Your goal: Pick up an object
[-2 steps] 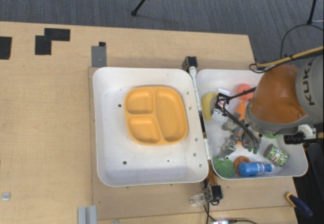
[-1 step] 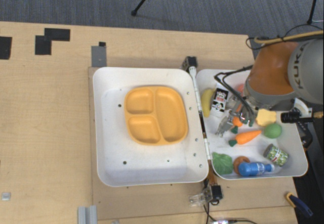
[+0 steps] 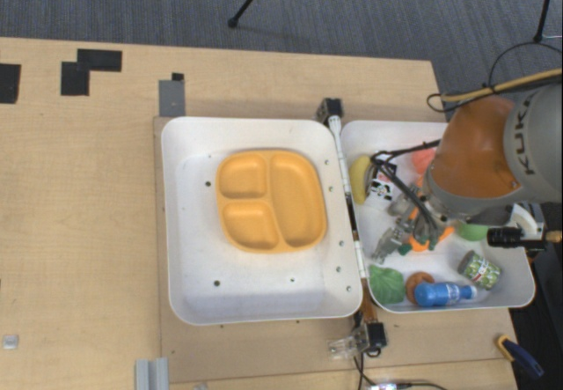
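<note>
My gripper [image 3: 398,239] reaches down into the right bin [image 3: 521,290], under the arm's orange band [image 3: 471,155]. It hangs over a small orange and green object [image 3: 420,243] in the middle of the bin. Around it lie a yellow object [image 3: 359,177], a black and white item [image 3: 381,190], a green lump [image 3: 385,283], a brown ring [image 3: 420,278], a blue bottle [image 3: 444,293], a green can [image 3: 479,270] and a light green piece [image 3: 475,231]. The arm hides part of the bin.
The left bin [image 3: 189,274] holds a yellow divided plate [image 3: 268,201]. A metal bar [image 3: 345,195] runs between the two bins. Black cables [image 3: 400,155] hang beside the wrist. The wooden bench [image 3: 79,230] stretches away to the left.
</note>
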